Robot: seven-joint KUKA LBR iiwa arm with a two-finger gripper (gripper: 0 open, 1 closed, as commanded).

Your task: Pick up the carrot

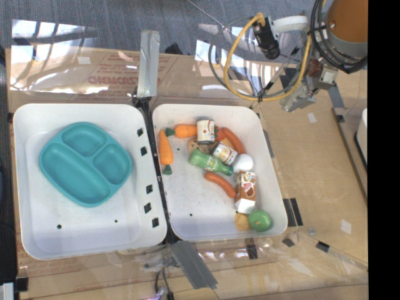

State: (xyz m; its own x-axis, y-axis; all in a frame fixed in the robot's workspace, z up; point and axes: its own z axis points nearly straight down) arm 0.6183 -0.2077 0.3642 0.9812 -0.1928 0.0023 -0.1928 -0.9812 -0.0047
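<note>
Left bin (25, 230) holds one teal divided plate (85, 163), lying flat, nothing on it. Right bin (187, 220) holds the toy food. The carrot (165, 150) lies along the right bin's left wall, green tip toward the camera, apart from the main pile. Beside it an orange piece (185, 130), a small can (206, 130), a second can (224, 152), a green bottle (209, 162), two sausages (220, 182), a white egg (244, 162), a small carton (246, 191) and a green apple (260, 220) in the near right corner. The arm (347, 11) sits above the desk (312, 186) at top right, outside both bins; claw state: can't tell.
</note>
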